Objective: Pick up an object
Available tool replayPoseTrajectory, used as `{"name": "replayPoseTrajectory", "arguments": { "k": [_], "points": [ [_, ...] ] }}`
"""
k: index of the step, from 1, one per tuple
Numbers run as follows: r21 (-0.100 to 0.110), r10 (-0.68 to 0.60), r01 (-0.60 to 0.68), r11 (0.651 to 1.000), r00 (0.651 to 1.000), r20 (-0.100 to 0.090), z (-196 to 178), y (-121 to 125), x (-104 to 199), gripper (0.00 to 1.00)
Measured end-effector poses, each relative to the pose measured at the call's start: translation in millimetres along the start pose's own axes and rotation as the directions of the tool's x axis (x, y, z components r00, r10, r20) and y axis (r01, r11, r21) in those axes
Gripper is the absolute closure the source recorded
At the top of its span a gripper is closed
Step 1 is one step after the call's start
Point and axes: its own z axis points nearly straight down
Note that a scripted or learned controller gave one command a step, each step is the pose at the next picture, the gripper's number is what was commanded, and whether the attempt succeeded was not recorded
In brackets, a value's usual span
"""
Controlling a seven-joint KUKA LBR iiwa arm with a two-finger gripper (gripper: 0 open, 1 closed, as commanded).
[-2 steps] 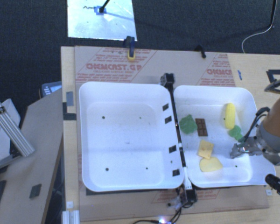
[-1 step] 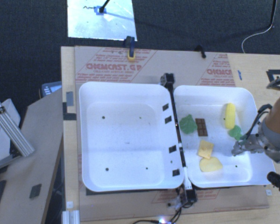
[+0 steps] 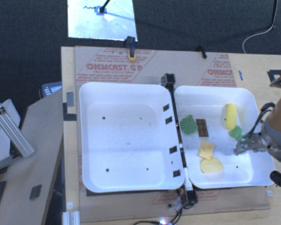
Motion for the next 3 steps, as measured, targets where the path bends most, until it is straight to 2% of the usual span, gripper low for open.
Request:
{"name": "replayPoseTrajectory", "arguments": {
  "k": [1, 2, 3],
  "points": [
    [0.003, -0.002, 0.002, 1.000, 1.000, -0.001, -34, -1, 0, 1.00],
    [0.008, -0.005, 0.005, 1.000, 1.000, -0.004, 24, -3, 47, 1.00],
    [-0.012, -0.006, 0.006, 1.000, 1.000, 0.002, -143, 16, 53, 1.00]
  ]
}}
